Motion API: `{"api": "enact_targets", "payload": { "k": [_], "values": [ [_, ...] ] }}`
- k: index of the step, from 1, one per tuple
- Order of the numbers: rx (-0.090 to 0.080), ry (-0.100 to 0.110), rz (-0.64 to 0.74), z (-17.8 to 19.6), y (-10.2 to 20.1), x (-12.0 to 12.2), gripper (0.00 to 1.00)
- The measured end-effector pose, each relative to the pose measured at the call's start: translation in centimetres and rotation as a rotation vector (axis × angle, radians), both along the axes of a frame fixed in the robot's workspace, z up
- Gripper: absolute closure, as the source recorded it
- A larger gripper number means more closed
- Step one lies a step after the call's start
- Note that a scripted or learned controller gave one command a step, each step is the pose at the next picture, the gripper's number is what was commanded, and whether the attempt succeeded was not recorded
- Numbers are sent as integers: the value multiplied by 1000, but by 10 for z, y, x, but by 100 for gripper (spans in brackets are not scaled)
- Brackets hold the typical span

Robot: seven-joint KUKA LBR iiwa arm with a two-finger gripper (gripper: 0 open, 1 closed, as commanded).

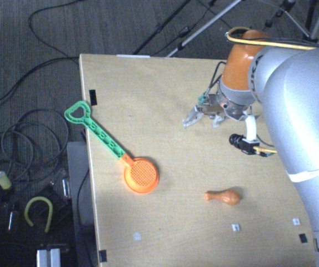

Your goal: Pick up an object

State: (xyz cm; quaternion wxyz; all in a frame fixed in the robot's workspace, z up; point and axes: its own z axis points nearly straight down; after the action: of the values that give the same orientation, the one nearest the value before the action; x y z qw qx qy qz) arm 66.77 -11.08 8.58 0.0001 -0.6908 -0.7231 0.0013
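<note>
**Ana:** Fingertips (190, 121) looked slightly parted to me, pale prongs poking out toward nine o'clock from the gripper (204, 115), with nothing pinched between them.

**Ben:** Agreed, they held nothing. Taking things by size: the grey arm (293, 110) filled the three o'clock side, its orange band (243, 65) sitting above the wrist. Next came the strainer (115, 147), green handle and orange mesh head.

**Ana:** Where did it lie from the fingers?

**Ben:** Well apart, toward eight o'clock. Its long axis ran from ten o'clock at the handle loop down to four o'clock at the mesh head.

**Ana:** And the smallest?

**Ben:** That orange pear-shaped piece (224, 196), at about five o'clock from the fingers, nearer than the strainer, its long axis lying nine to three with the narrow end at nine.

**Ana:** So the next move, I judged, meant swinging down toward five or six o'clock and closing across its short width.

**Ben:** Likely, on the tan surface (165, 88).
</note>
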Motion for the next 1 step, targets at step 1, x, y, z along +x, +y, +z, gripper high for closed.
{"api": "enact_targets", "payload": {
  "k": [1],
  "values": [
    [-4, 2, 1, 9, 0, 0, 100]
  ]
}}
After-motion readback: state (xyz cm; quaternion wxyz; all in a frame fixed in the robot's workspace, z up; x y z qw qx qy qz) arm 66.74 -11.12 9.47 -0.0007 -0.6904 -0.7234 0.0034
